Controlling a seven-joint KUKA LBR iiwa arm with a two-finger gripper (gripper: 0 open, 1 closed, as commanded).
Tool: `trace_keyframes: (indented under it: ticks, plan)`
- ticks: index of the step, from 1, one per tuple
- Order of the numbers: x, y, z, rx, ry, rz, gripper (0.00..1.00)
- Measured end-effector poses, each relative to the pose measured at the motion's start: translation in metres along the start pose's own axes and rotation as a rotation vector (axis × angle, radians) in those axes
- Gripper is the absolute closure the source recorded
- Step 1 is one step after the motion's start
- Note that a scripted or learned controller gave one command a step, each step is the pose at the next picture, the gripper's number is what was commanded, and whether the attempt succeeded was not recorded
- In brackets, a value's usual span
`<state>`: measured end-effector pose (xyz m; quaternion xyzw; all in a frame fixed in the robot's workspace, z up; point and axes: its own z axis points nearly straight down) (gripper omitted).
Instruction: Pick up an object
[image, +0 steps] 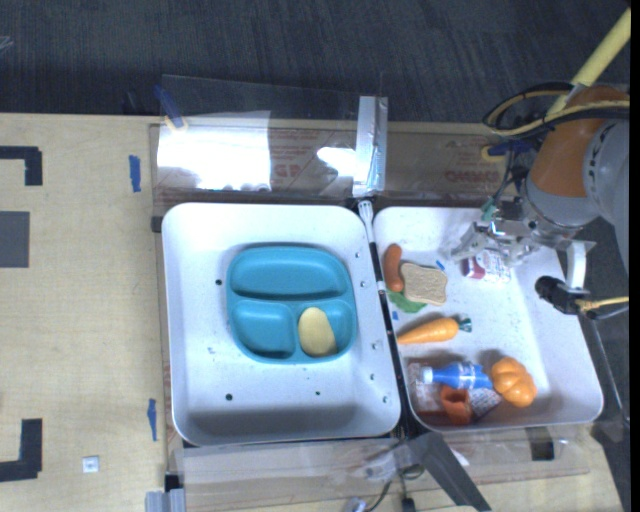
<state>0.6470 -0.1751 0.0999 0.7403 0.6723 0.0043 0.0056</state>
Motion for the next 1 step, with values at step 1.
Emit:
trace_keyframes:
  ticks: [1]
  plan:
    - [-0.0001, 0.0000, 0.0000, 0.000, -0.001, 0.000, 0.00]
